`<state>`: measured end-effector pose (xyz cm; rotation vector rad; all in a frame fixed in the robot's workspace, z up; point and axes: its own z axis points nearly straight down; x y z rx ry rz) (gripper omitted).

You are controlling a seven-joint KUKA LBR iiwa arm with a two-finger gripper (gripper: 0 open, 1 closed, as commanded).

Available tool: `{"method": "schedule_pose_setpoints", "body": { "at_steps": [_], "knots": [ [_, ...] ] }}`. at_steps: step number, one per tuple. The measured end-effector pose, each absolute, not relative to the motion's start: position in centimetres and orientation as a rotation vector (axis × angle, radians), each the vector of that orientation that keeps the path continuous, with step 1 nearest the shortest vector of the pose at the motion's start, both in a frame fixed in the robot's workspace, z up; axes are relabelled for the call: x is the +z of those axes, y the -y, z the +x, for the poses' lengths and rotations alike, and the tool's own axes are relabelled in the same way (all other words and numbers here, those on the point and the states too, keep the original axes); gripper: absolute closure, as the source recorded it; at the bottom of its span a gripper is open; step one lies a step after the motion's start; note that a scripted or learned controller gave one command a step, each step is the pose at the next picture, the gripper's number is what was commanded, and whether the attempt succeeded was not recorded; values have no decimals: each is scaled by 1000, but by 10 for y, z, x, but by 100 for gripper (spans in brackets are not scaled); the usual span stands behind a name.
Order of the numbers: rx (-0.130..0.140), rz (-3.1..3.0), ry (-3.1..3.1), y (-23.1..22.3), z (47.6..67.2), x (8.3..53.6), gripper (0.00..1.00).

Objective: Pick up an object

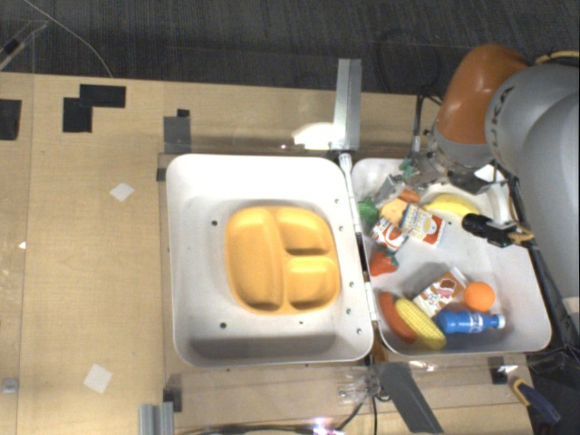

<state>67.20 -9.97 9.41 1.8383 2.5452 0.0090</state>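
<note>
Holding a yellow tray, the left bin sits beside the right bin, crowded with toy food.

- One camera, fixed above the bench, looking down at a slant.
- Far enough off that both bins fit: left bin, right bin.
- The arm enters from the right.

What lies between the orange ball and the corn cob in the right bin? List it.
In the camera view, a small red-and-white packet lies between the orange ball and the corn cob, with the blue bottle just below that line.
</note>
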Motion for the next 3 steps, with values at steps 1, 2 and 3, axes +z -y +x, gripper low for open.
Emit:
{"method": "schedule_pose_setpoints", "body": {
  "at_steps": [1,2,3],
  "knots": [
    [13,1826,-2537,101,675,107,100],
    [13,1808,-2551,105,672,178,100],
    [18,1800,-2551,104,674,190,100]
  ]
}}
